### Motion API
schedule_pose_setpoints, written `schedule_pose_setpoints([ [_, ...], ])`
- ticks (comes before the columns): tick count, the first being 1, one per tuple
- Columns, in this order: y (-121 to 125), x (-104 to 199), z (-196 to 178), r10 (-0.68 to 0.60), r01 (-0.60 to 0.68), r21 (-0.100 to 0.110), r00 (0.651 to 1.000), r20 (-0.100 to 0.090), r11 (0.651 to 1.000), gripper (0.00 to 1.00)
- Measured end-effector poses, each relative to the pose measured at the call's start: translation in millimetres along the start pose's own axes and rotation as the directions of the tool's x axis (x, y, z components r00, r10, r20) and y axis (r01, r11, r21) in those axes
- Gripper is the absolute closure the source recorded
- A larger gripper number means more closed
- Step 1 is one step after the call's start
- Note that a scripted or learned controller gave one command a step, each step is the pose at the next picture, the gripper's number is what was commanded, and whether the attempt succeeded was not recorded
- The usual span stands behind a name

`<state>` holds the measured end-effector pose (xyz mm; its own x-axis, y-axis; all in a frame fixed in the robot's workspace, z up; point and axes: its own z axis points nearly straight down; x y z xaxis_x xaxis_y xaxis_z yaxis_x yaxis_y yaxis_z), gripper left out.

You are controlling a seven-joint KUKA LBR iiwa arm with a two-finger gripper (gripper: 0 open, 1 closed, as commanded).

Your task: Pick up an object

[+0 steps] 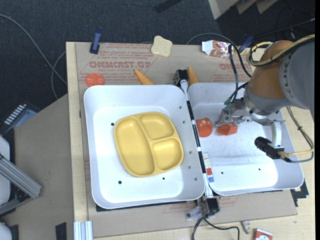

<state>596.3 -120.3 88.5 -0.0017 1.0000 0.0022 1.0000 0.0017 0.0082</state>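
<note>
Nearest the camera, left bin point(95, 134), shallow glossy white plastic with rounded corners, holds a yellow divided plate point(148, 143): smooth, matte, rounded-square, three compartments, turned a bit off the bin's edges. Right bin point(250, 176), same white plastic, shows a few dark specks on its floor. Black clips and a labelled strip run along the seam between the bins.

In the right bin's far-left part lie two small orange-red things. One, the red-orange block point(204, 127), chunky and smooth, sits just beside the seam; no clear long axis. The other, the red piece point(227, 129), is low and squat, long axis roughly across the view, directly under the gripper point(229, 118). Gripper hangs right over it, close or touching; whether the tool is open or closed can't be told from here. Grey metal arm with orange band point(267, 79) comes in from the right.

Farther back, on the printed cardboard: orange carrot-shaped toy point(143, 77), flat round orange disc point(93, 79), pale bread-slice toy point(161, 45), blue clip point(95, 40).
</note>
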Motion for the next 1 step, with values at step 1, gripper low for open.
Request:
schedule_pose_setpoints([
  [1, -28.0, 76.4, -97.4, -0.001, 0.001, 0.005, 1.0, 0.001, 1.0, 1.0],
])
